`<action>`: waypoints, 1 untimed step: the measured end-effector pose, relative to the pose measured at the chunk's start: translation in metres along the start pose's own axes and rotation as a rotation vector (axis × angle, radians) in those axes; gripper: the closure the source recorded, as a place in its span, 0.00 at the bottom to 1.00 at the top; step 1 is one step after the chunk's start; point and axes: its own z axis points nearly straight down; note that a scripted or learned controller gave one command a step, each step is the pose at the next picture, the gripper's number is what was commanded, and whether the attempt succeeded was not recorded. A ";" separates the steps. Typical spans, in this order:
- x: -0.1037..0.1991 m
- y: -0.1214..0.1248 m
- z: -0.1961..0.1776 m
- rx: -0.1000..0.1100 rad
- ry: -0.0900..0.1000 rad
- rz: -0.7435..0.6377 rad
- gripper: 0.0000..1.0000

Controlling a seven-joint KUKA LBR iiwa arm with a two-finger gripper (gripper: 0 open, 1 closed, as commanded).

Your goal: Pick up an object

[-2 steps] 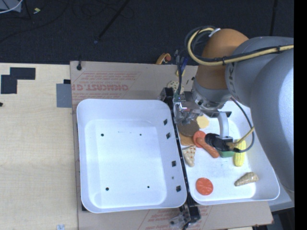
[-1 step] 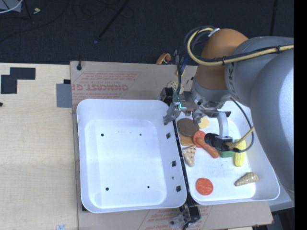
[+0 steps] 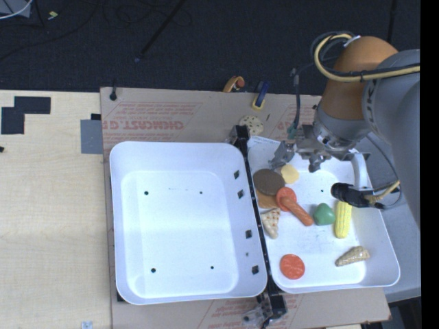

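The grey arm w/ its orange band (image 3: 357, 60) is reaching in from the right, hanging over the back of the right bin (image 3: 384, 266). The gripper (image 3: 300, 157) is sitting low at that bin's rear, fingers spread apart w/ nothing between them, so it's open and not holding anything. Just below it a pale yellow piece (image 3: 290, 175) is lying on the bin floor, near the left fingertip but whether they're touching is unclear. Beside that, toward the divider, a brown disc (image 3: 267, 181) is resting, w/ an orange spoon-shaped toy (image 3: 293, 205) lying at a slant right below it, its round end near the disc. A beige shell-like item (image 3: 271, 222) is sitting against the bin's left wall. A green object (image 3: 324, 214) is lying just beside a yellow corn cob (image 3: 342, 219), approx. mid-bin. A red round piece (image 3: 292, 266) is sitting toward the front, and a tan cone-shaped item (image 3: 352, 256) is lying near the front right corner. The left bin (image 3: 123, 184) is sitting next to it on the cardboard sheet (image 3: 171, 118), on the bench (image 3: 48, 218). A small spotted object (image 3: 252, 124) is lying on the cardboard behind the bins.
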 end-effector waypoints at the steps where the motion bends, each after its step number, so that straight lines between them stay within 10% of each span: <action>1: -0.020 -0.017 0.105 0.004 0.008 -0.005 0.00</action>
